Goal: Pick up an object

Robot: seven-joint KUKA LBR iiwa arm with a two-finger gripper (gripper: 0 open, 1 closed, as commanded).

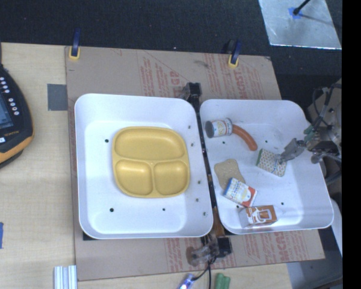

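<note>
Cardboard-covered bench bearing two white bins (84, 161). Gripper (287, 156) is approaching the right bin's patterned square sponge (271, 162), reaching toward its edge; finger state indeterminate. Next: descending squarely over it.

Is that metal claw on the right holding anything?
Cannot be told: the gripper sits at the edge of a speckled sponge, but no grasp is visible.

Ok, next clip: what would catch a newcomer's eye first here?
The yellow divided tray stands out, sitting alone in the middle of the left bin. Next comes the scatter of small items in the right bin: an orange sausage-shaped toy beside a small can, and a speckled sponge-like block where the gripper reaches in from the right.
</note>
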